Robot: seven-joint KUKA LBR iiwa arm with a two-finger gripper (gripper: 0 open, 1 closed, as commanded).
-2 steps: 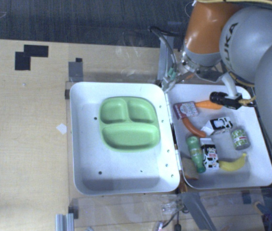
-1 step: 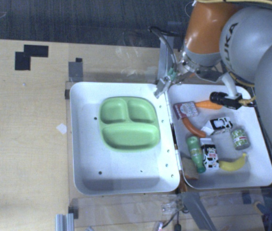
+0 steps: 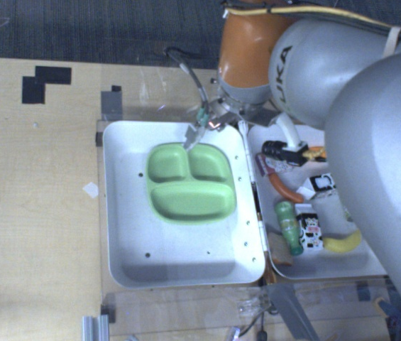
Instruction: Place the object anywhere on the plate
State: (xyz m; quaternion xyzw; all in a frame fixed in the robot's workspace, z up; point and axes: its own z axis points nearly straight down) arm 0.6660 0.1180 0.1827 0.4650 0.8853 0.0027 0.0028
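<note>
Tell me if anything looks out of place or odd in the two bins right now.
Nothing looks spilled or broken. The green plate sits flat in the left bin with nothing on it. The gripper hovers at its far edge. The right bin holds a loose jumble, including a green bottle and banana.

Plate: pale green, three compartments. Bins: white. Arm: grey, orange band. Bottle: green. Banana: yellow. Carrot-like piece: orange. Bench: light wood, black squares. Floor: dark blue-grey.
</note>
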